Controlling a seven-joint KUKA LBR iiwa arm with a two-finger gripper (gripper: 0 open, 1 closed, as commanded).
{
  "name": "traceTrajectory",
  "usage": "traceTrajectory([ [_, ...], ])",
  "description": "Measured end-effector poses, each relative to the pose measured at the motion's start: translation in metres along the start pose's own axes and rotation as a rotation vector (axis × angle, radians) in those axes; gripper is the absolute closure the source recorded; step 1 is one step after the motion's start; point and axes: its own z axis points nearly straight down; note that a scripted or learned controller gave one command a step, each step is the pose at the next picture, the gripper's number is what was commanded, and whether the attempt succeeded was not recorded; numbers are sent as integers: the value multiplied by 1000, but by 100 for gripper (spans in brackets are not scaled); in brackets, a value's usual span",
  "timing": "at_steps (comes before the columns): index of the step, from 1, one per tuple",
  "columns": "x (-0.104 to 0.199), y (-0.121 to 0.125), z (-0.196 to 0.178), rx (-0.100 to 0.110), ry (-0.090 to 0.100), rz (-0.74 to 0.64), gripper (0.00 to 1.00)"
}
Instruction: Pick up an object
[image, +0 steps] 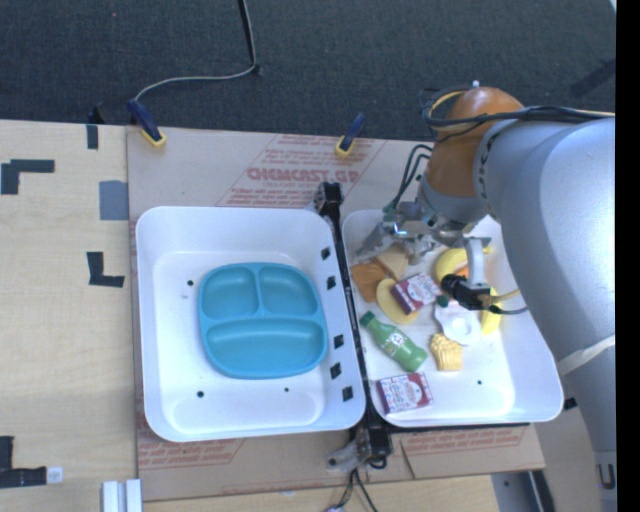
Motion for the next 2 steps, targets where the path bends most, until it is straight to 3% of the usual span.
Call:
traceTrajectory([
  [1, -7, 0, 0, -1, 0, -1, 0],
  [2, -6, -15, 0, -1, 0, 0, 0],
])
